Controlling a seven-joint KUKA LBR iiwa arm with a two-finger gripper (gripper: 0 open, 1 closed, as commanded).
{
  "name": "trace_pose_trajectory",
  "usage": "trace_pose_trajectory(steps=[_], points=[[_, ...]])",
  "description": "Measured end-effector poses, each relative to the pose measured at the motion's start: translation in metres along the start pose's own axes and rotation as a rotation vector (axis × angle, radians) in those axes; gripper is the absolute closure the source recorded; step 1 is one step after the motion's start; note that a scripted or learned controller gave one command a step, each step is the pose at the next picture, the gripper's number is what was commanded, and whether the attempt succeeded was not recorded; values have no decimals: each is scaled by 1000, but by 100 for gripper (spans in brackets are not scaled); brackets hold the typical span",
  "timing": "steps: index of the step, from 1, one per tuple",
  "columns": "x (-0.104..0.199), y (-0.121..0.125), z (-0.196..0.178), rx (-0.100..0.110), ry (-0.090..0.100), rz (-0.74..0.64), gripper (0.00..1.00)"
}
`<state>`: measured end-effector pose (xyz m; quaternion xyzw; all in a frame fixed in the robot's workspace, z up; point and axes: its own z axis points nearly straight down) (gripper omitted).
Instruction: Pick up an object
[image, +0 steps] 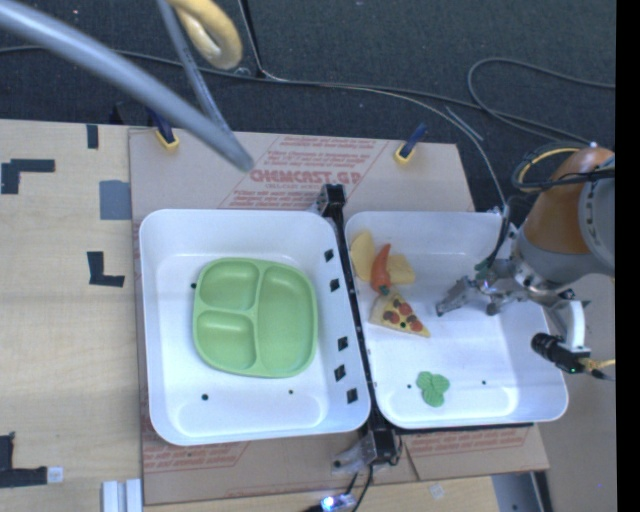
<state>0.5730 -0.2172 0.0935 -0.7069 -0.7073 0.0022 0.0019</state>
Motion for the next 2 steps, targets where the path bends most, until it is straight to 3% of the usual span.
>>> trace_pose_trajectory(steps=[1,2], points=[[0,1,7,-7,-3,-1,0],[-1,2,-4,-12,-6,-2,100]])
